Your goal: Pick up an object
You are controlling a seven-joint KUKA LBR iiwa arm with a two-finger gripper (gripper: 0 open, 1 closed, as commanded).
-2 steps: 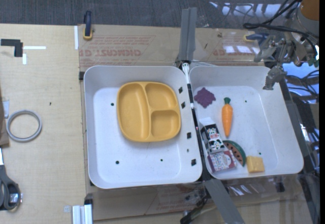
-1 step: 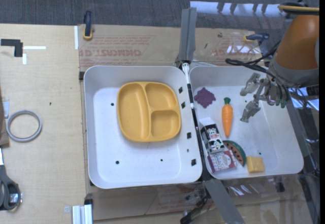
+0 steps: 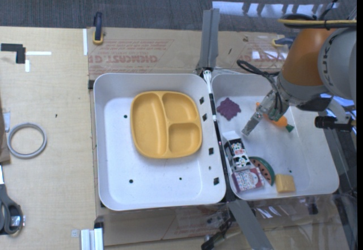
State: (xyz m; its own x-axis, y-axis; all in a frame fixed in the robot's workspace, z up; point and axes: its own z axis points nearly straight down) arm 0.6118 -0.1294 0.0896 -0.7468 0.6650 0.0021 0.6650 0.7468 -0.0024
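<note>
The robot arm (image 3: pixel 317 62) comes in from the right, over the right bin (image 3: pixel 317 181). Its end effector (image 3: pixel 252 125) hangs low over the middle of that bin and points down to the left. Nobody can tell from here if it is spread apart or pressed together.

A small orange toy with a green tip (image 3: pixel 281 122) lies just beside the end effector, on its right. A purple toy (image 3: pixel 228 108) lies near it on the left. A little picture box (image 3: pixel 240 166) sits at the front of this bin, a watermelon slice toy (image 3: pixel 265 167) touches it, and a yellow block (image 3: pixel 285 183) lies just beside the slice.

The left bin (image 3: pixel 113 181) on the counter (image 3: pixel 51 186) holds a yellow plate with three parts (image 3: pixel 166 124)
</note>
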